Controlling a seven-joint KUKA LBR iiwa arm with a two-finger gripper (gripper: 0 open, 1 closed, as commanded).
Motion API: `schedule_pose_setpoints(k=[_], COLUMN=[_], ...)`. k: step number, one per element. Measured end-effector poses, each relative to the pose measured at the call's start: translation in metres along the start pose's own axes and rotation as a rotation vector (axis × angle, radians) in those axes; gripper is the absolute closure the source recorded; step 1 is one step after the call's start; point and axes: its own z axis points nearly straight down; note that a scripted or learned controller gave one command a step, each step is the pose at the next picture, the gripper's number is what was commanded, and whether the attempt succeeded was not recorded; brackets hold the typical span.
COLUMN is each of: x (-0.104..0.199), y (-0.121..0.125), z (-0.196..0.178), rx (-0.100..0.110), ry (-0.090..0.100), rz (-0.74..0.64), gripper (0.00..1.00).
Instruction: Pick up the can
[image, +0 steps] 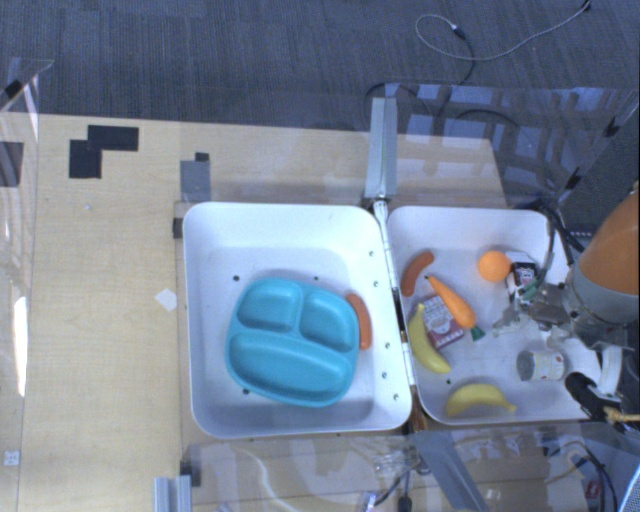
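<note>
The can (541, 365) is a small pale cylinder lying on its side near the front right of the right bin (470, 225). My gripper (508, 306) hangs over the same bin, a little up and to the left of the can and apart from it. It stands open with nothing between its fingers. The grey arm with its orange band (610, 262) comes in from the right edge.
The right bin also holds an orange (493, 266), a carrot (452, 301), a sausage (416, 271), a small printed packet (438, 322) and two bananas (429, 349) (478, 399). In the left bin (210, 240) lie a blue divided tray (292, 339) and another sausage (360, 319).
</note>
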Motion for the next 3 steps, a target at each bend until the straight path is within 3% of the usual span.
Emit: schedule_pose_setpoints(k=[1,2,3], x=[-0.009,0.029,-0.012], y=[-0.018,-0.027,-0.021], z=[0.019,0.018,0.017], rx=[0.003,-0.001,0.010], ry=[0.001,-0.005,-0.002], rz=[0.019,-0.165,-0.122], gripper=[0.00,0.00,0.00])
